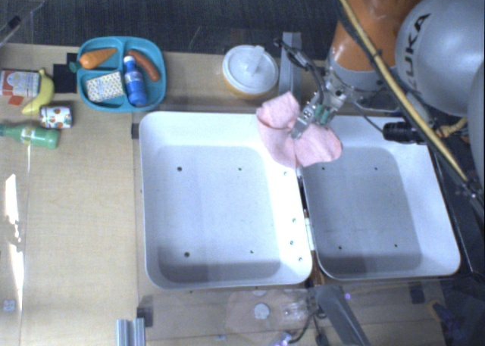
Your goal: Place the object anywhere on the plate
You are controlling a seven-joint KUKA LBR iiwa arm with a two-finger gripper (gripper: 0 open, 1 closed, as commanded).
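One pink cloth (292, 134) hangs pinched between the fingers of the gripper (309, 119) at upper centre, above the seam between both bins, so carrying seems under way, and next comes release over the plate (250, 70).

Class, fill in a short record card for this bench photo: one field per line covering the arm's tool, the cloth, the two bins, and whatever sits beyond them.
tool: above the far end of the seam between the bins, at the cloth
pink cloth: draped across both bins' far rims
left bin: white, shallow
right bin: white, shallow
blue divided tray: far left on the bench, holding toy food
white lidded container: behind the bins
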